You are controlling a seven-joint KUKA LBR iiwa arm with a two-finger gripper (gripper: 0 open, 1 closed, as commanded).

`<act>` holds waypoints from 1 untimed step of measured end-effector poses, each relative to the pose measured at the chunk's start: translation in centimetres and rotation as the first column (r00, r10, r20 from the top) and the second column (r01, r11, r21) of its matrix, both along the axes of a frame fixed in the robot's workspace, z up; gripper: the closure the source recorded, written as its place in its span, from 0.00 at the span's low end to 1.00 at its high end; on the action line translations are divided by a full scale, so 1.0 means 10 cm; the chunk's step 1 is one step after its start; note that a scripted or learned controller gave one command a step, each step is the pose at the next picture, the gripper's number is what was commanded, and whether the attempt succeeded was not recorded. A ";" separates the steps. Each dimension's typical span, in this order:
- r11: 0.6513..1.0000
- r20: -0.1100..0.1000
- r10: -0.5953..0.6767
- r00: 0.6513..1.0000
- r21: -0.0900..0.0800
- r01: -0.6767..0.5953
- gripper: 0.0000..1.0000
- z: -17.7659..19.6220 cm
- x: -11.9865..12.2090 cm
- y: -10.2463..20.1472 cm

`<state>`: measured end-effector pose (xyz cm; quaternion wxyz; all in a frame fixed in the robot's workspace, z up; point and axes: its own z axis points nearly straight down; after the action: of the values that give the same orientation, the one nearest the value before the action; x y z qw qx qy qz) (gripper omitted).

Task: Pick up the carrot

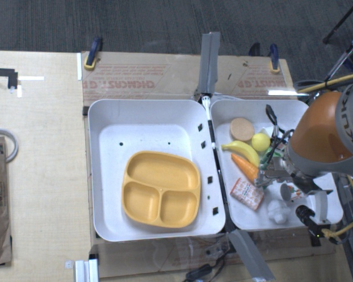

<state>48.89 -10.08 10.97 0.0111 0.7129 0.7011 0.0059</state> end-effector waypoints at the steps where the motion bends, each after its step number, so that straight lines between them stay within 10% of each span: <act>1: 1.000 -0.001 0.000 1.000 0.000 0.000 0.00 0.00 0.00 0.00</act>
<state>48.88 -10.08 10.97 0.0109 0.7128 0.7012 0.0058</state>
